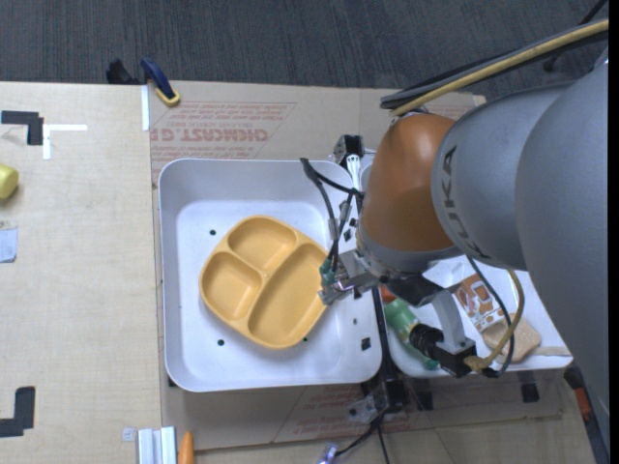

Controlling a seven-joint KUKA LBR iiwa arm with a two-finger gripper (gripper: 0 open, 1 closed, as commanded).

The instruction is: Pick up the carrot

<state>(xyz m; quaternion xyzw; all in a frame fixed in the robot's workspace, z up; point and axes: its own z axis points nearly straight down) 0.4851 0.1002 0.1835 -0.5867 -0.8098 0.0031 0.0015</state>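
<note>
Camera view, from above. The grey arm (522,182) with its orange band (411,187) reaches in from the right and covers most of the right bin (556,348). Its tool (334,280) sits low over the divide between the two bins, just beside the right edge of a yellow three-part plate (263,280) lying in the left bin (169,259). Whether the tool is open or closed cannot be told. Past the arm, the right bin shows a green item (395,312), a printed packet (476,303) and a tan wedge (517,339). The carrot's place cannot be told among these. A yellow object (6,182) lies at the counter's (77,307) far left.
</note>
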